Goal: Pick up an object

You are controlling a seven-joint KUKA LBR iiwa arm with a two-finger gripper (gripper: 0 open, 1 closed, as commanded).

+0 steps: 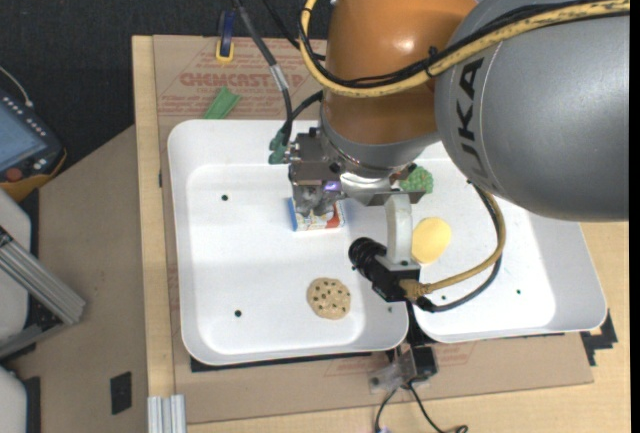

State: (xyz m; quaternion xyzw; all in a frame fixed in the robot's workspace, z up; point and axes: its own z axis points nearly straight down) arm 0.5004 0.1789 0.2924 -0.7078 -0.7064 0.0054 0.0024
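Note:
My gripper (318, 211) reaches down into the left bin (215, 251), right over a small flat box with blue, white and red sides (312, 219). The wrist body hides most of that box and the contact with it. A round chocolate-chip cookie (328, 298) lies in the same bin, nearer the front. In the right bin (530, 301), a yellow lemon-like object (432, 239) rests close to the divider, with a green leafy item (416, 181) just behind it, partly under the arm.
The big grey arm with its orange band (395, 31) covers the back of both bins. Cables and a black connector (375, 266) hang over the divider. A green clip (221, 104) lies on the cardboard behind the left bin.

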